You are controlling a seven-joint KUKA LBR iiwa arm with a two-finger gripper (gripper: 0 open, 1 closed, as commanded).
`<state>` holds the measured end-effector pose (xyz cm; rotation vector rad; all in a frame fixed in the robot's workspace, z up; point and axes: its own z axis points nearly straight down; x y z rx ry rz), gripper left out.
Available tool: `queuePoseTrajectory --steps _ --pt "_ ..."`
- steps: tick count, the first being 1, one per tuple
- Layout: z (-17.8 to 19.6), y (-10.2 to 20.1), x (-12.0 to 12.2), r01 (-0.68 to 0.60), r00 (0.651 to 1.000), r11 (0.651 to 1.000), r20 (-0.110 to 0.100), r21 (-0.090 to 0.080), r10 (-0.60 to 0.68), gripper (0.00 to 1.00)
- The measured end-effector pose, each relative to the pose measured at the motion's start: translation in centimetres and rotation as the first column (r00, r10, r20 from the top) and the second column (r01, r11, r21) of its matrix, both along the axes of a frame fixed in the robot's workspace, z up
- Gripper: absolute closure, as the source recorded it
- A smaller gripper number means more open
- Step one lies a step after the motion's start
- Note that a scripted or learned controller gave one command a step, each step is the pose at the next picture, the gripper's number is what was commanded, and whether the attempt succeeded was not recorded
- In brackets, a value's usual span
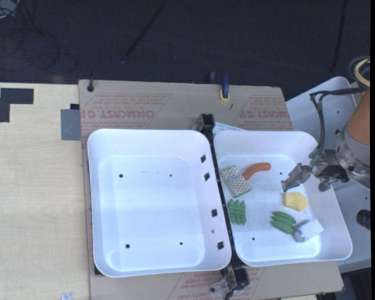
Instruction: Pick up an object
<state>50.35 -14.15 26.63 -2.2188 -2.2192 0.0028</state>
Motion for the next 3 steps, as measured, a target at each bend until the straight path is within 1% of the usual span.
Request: queuePoseTrajectory --steps 1,2,3 --pt "23.4 -5.7 -2.8 0.002 1.000 1.000 0.018 -0.008 -0.002 0.00" --pt "17.4 8.7 4.2 -0.015 1.000 1.000 -0.003 0.004 0.015 0.00" --pt "27.7 -1.0 2.6 0.007 1.000 1.000 0.011 -0.007 -0.007 0.00"
